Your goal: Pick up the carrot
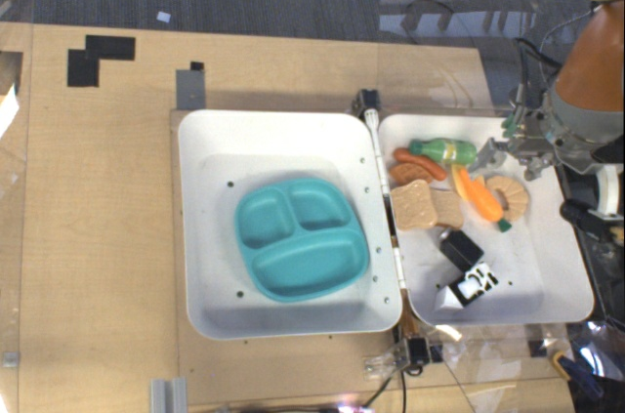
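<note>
Black-and-white block [474, 285]: nearest the camera, near the front of the right bin [557, 304], well in front of the carrot.
Black block [459, 249]: just behind the black-and-white one, in front of the carrot and a little to its left.
Carrot [479, 195]: lies slantwise in the right bin, orange body with its green tip toward the front; it rests partly over a round tan cracker-like piece [516, 197].
Left of the carrot: a tan slice of bread [412, 205]; a reddish sausage [418, 169] behind that.
Behind the carrot: a green bottle-shaped toy [441, 150], just beyond the carrot's orange end.
Left bin [210, 167]: well left of the carrot, carrying a teal divided plate [301, 238].
Arm: comes in from the carrot's right, orange band high at the edge of view.
Gripper [520, 150]: hangs behind and just right of the carrot, apart from it.
Jaws: whether they stand wide or narrow I cannot tell; nothing is seen between them.
Counter [98, 235]: pale wood, bearing both bins.
Progress: by my reading, early; the carrot lies in the bin ungrasped. Lining up over it, descending, closing and lifting all remain.
</note>
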{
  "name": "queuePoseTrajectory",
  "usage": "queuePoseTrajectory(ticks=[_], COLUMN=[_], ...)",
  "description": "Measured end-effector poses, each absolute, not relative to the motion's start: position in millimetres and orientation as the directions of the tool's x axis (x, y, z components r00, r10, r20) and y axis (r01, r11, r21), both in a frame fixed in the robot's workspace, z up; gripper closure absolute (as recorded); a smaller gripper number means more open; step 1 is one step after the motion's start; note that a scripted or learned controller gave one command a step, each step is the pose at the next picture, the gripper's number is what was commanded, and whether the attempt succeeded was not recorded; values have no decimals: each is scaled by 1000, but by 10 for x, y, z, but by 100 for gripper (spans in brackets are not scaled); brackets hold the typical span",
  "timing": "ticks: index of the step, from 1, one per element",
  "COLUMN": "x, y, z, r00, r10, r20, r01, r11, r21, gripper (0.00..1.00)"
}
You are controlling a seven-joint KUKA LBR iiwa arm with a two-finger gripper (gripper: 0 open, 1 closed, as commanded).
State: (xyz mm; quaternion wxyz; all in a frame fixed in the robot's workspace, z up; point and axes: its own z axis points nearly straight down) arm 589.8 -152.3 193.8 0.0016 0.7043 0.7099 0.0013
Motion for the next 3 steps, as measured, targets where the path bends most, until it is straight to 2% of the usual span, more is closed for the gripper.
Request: queuePoseTrajectory(ticks=[1,2,3], x=[6056,6095,6066], y=[-1602,-1580,-807], z=[938,1081,1944], r00=[-128,-133,-113], r10=[992,991,994], r20=[-5,-6,0], r01=[992,991,993], r11=[128,133,113], r21=[21,31,16], gripper=[0,100,100])
